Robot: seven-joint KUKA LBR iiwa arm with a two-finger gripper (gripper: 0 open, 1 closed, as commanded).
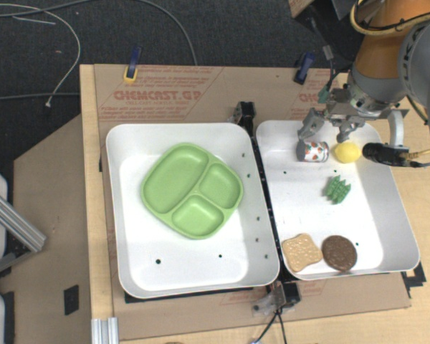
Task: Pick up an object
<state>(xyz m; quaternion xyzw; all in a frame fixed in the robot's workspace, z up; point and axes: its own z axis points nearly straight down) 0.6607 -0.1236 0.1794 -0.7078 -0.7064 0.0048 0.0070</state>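
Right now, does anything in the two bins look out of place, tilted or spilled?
Nothing looks spilled or damaged. The green plate lies flat but turned at an angle in the left bin. The small cup in the right bin seems to lie on its side, just below the gripper.

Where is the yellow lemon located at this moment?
The yellow lemon lies in the right bin, near its far edge, just right of the small white cup and above the green toy.
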